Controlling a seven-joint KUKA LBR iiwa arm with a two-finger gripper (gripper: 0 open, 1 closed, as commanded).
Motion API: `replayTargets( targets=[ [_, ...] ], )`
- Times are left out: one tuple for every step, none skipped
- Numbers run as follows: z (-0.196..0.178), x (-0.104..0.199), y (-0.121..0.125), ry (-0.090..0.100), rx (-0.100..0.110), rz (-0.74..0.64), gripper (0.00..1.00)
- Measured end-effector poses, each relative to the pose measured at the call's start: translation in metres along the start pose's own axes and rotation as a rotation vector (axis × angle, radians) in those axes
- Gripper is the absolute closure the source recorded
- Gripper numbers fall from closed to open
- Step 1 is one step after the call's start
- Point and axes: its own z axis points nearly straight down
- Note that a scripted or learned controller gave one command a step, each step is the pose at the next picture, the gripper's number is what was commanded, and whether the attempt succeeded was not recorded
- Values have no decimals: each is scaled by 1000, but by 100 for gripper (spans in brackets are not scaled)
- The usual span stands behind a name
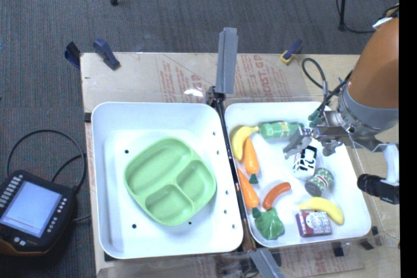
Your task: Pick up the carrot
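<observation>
Two orange carrots lie along the left side of the right bin (362, 195). The upper carrot (251, 155) rests just below a yellow banana (242, 138). The lower carrot (248, 193) lies close to the bin's left wall, its green end pointing at a leafy green vegetable (269, 223). My gripper (311, 145) hangs over the bin's middle right, open, its fingers spread above a black-and-white carton (304, 161). It is well to the right of both carrots, with nothing between its fingers.
The right bin also holds a green bottle (280, 130), a red sausage (276, 193), a can (319, 181), a second banana (323, 207) and a red box (314, 223). In the left bin (111, 133) lies a green divided plate (170, 180).
</observation>
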Motion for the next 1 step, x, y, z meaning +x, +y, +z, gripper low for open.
replayTargets(
  targets=[
    [90, 56, 64, 0, 0, -100, 0]
  ],
)
